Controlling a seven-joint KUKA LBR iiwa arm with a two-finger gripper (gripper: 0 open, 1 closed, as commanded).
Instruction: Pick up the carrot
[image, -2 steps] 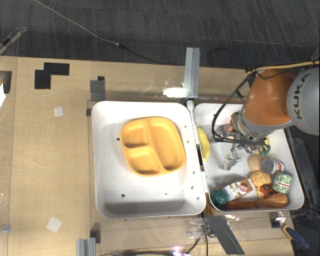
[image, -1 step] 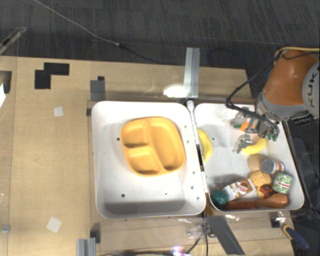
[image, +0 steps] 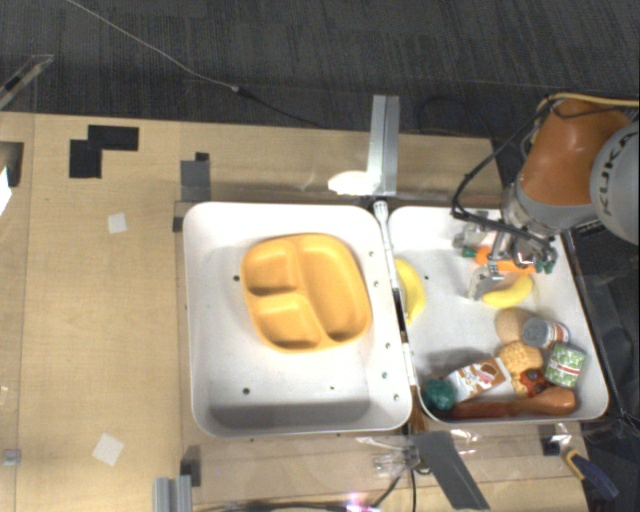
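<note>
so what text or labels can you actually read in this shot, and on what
"KU": the start of grey lettering on the arm's wrist housing, cut off by the picture's edge.
Ketchup-style packet in the right bin: printed label, too blurred to read.
Green can and grey can: labels too small to read.
Yellow divided plate in the left bin: no text.

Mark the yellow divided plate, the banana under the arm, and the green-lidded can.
plate (image: 303, 291): camera view, middle ridge between compartments.
banana (image: 507, 291): camera view, middle of its curved body.
can (image: 566, 365): camera view, its green top.
</note>
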